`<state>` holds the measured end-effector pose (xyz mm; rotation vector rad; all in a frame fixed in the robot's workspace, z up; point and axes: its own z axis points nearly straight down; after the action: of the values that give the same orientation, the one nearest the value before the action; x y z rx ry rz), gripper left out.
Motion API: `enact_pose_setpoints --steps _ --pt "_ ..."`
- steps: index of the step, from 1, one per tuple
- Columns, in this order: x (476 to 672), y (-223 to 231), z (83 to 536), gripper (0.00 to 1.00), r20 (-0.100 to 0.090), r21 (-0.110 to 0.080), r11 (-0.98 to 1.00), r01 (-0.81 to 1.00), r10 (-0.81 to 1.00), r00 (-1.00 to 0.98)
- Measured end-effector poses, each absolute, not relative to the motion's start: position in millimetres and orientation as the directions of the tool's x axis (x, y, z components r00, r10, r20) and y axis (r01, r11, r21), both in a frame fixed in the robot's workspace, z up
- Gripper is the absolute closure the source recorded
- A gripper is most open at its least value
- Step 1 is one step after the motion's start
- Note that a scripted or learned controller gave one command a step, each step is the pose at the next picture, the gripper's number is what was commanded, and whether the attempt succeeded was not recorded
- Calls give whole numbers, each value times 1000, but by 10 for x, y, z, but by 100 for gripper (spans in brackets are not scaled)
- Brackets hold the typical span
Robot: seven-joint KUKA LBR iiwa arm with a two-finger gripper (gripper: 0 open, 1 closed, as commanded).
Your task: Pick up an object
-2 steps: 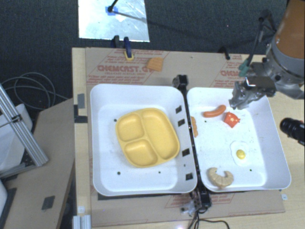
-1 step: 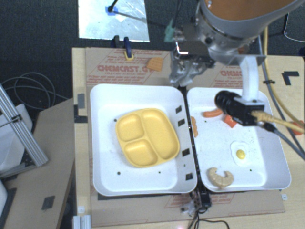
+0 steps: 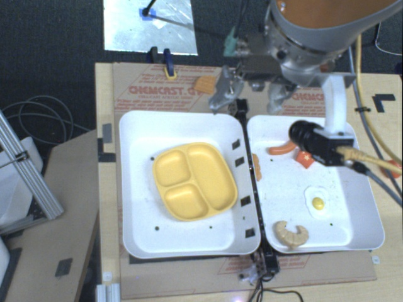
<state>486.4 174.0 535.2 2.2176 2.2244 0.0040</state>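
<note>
Tan croissant (image 3: 291, 234) low in right bin (image 3: 365, 231); arm (image 3: 315, 17) over far rim.

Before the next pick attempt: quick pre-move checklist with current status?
1. Targets present in right bin: ok; sausage, red piece, fried egg, croissant.
2. Targets lying apart: ok for egg and croissant; red piece sits against the black fixture.
3. Gripper carrying nothing: cannot tell.
4. Gripper over a target: not ok; at the bins' far edge.
5. Yellow tray in left bin: ok.
</note>
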Motion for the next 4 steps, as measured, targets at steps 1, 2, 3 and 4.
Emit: enact_pose_setpoints --steps 1,2,3,4 --pt "4867 1742 5467 100 3 5 6 1000 1000 -6" --pt "4867 1741 5462 0 2 4 6 1000 1000 -6" --pt "4866 1253 5107 0 -1 0 -3 1000 1000 3" --pt "4864 117 4559 0 -3 -1 -10 1000 1000 10"
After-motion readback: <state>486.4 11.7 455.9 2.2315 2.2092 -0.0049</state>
